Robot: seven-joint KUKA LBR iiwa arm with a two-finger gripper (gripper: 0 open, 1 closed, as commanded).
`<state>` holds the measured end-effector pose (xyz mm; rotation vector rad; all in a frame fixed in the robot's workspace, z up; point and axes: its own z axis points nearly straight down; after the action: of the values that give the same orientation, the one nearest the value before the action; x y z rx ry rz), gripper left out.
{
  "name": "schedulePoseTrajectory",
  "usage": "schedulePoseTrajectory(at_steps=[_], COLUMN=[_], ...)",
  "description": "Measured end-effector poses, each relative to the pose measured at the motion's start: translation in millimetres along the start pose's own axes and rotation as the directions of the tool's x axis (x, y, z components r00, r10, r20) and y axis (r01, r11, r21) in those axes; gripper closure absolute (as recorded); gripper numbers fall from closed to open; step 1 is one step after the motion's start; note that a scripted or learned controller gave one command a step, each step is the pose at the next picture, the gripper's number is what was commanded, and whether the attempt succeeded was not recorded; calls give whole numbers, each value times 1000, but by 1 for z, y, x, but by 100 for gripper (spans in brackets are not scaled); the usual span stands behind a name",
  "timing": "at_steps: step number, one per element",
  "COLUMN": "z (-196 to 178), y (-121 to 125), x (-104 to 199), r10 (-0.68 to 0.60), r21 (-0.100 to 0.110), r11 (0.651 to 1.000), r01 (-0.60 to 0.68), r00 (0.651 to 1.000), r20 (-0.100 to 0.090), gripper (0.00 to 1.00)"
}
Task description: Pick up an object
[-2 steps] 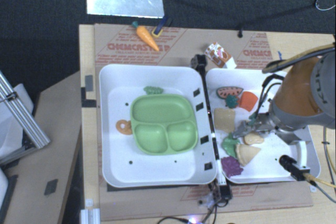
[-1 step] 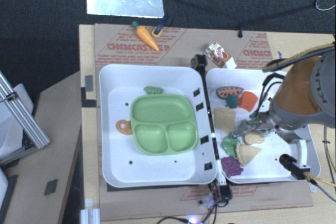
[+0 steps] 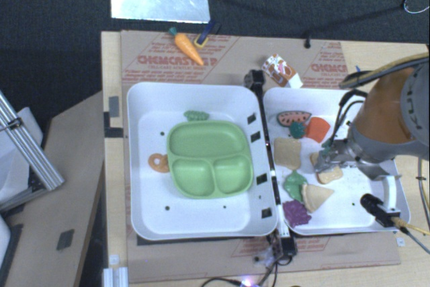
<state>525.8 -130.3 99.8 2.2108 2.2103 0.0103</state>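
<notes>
The right bin (image 3: 349, 99) holds several toy foods: a watermelon slice (image 3: 294, 119), an orange-red piece (image 3: 317, 128), a beige square slice (image 3: 287, 152), a green leafy piece (image 3: 294, 183), a tan wedge (image 3: 316, 196) and purple grapes (image 3: 296, 212). My gripper (image 3: 328, 160) reaches in from the right and hangs low in the middle of this bin. It is directly over a small tan bread piece (image 3: 330, 176) and partly covers it.
The left bin (image 3: 144, 205) holds a green divided plate (image 3: 205, 158), a small orange ring (image 3: 158, 162) and a green scrap (image 3: 196, 115). A toy carrot (image 3: 188, 48) and a snack packet (image 3: 281, 70) lie on the board behind the bins.
</notes>
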Motion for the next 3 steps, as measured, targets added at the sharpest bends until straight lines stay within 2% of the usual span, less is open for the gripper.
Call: schedulePoseTrajectory(at_steps=[1, 2, 3], z=[-45, -100, -126], y=[1, 10, 12], x=[-8, -16, -17], r10=[-1, -4, -4], r21=[12, 9, 11], r11=[1000, 1000, 1000], r01=[1, 4, 4], r00=[1000, 1000, 1000], r20=[-5, -4, -5], gripper=[100, 100, 100])
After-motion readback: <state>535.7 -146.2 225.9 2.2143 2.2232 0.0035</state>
